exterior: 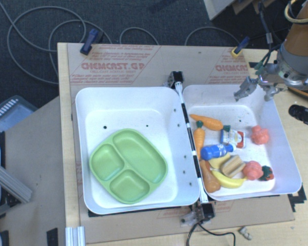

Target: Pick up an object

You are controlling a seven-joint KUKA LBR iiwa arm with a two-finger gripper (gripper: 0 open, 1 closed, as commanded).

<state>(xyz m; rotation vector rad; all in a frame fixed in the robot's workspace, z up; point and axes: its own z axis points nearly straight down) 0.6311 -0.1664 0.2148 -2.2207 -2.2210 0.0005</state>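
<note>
The right bin (282, 152) holds several toy foods: an orange carrot (208, 122), a second carrot (199, 139), a blue bottle (215, 151), a small red and white packet (233, 137), a pink ball (260, 135), a banana (227, 180), a bun (232, 164), a brown sausage (210, 178) and a red fruit (252, 170). My gripper (257, 91) hangs above the far right corner of this bin, open, with nothing between its fingers. It is well clear of the pile, behind the pink ball.
A green divided plate (128, 165) lies in the left bin (92, 106). Black clips (175, 78) join the bins along the middle. Blue clamps (90, 41) sit at the board's far edge. Cables run on the dark floor behind.
</note>
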